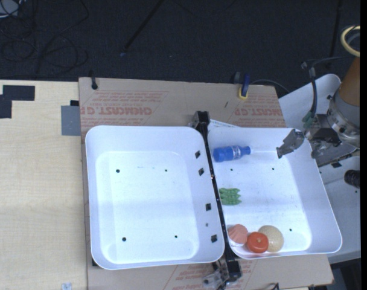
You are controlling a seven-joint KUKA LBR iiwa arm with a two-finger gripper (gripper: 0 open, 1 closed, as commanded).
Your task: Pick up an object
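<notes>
Nearest you, the red tomato (257, 242) sits beside the blue bottle's (231, 153) bin's front rim; take that light, stiff, slippery bottle, lying at the back, across its middle, your jaws (292, 142) hovering right of it, empty, spread uncertain.

Bench (32, 180): pale wood top. Brown cardboard sheet (171, 101) (printed lettering, reversed) lies toward its right side; two white bins, left bin (96, 162) and right bin (328, 222), sit side by side on it.
</notes>
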